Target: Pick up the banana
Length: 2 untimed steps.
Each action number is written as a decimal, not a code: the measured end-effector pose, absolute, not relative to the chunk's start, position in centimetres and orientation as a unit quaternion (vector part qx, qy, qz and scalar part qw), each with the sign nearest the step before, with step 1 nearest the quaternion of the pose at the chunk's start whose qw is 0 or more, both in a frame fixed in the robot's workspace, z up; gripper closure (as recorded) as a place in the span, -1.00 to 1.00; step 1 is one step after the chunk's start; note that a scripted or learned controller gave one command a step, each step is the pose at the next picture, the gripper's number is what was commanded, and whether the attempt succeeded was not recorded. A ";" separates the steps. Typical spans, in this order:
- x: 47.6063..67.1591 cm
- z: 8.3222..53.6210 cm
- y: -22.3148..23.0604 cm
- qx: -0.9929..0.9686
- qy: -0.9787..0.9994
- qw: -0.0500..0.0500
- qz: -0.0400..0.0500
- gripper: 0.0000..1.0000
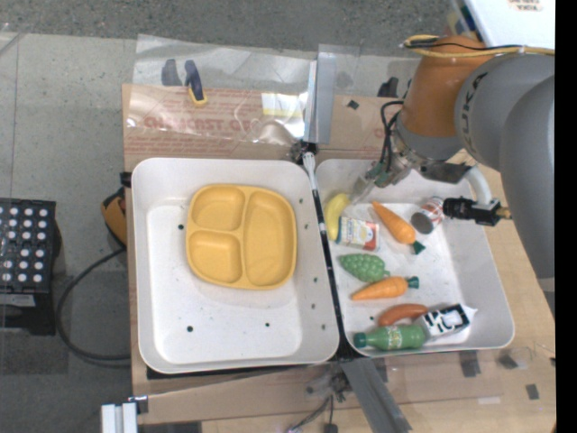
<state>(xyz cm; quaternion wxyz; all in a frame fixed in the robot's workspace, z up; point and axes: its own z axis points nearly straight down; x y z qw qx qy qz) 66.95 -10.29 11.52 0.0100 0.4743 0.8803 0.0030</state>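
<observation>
Pincer point(377, 177) hangs over right bin's point(491, 269) far edge; finger state cannot tell. Banana point(335, 215) lies just below-left of pincer, against bin's left wall, touching small carton point(359, 233). Judged light, toy-like, smooth curved skin, likely slippery; best grip across mid-body, narrow way, but wall crowds one side. Same bin, below pincer: carrot point(395, 223), second carrot point(382, 288), green knobbly item point(362, 266), sausage point(402, 313), green bottle point(391, 337). Left bin point(162, 332), well left of pincer: yellow divided plate point(242, 236).
</observation>
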 end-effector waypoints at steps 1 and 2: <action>66.9 11.5 -10.3 0.474 0.880 0.009 0.003 -1.00; 58.5 9.3 -9.7 0.402 0.916 0.000 0.000 -1.00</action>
